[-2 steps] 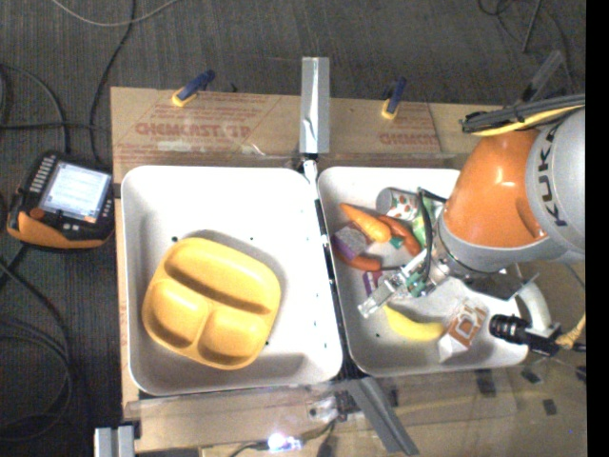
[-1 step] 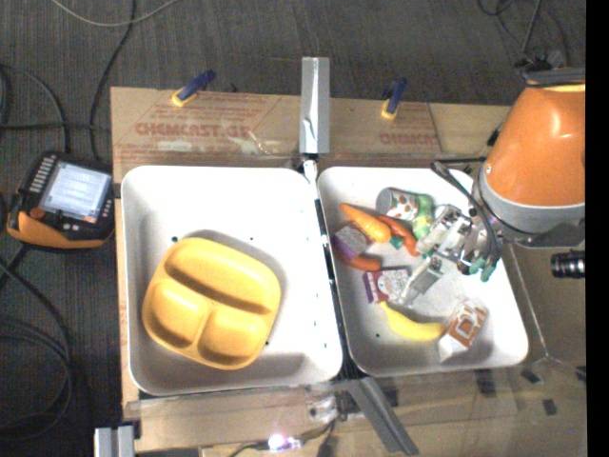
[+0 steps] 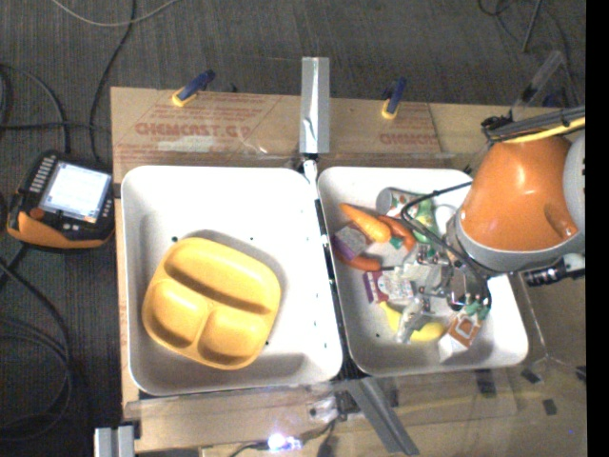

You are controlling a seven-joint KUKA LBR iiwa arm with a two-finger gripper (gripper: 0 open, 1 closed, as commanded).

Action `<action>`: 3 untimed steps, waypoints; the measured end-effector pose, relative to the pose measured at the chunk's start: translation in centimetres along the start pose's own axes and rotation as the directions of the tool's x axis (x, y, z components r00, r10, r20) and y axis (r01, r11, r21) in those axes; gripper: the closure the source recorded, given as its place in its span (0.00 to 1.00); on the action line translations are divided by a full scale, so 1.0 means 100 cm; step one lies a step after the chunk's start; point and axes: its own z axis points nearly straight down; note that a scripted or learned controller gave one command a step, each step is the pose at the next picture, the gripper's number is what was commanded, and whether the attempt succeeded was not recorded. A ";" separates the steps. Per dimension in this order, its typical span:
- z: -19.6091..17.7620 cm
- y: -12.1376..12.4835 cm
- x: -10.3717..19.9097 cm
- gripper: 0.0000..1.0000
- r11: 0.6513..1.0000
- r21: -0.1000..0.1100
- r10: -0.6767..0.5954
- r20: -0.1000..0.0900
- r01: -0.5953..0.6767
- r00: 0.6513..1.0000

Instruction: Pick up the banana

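Gripper (image 3: pixel 411 324) down in right bin (image 3: pixel 504 348), right at the banana (image 3: pixel 425 331); jaw state unclear, grip unconfirmed.

2 white bins: left bin (image 3: pixel 133 255), right bin (image 3: pixel 504 346). 1 yellow sectioned tray (image 3: pixel 214 298) with 3 compartments. 2 blue-and-yellow clamps: (image 3: pixel 193 88) and (image 3: pixel 391 99). 1 handheld pendant (image 3: pixel 63 201). 1 carrot (image 3: pixel 378 225). 1 banana (image 3: pixel 423 330), partly hidden. 1 purple item (image 3: pixel 350 245). 1 arm with 1 gripper (image 3: pixel 419 298). Remaining small items in the heap too jumbled to count.
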 end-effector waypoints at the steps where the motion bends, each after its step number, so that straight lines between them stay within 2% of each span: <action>1: 0.080 0.000 -0.045 0.00 0.998 -0.009 0.064 0.025 -0.063 0.998; 2: 0.070 0.002 -0.048 1.00 0.998 -0.012 0.064 0.035 -0.064 0.997; 3: 0.070 0.002 -0.048 0.00 0.998 -0.012 0.064 0.034 -0.064 0.997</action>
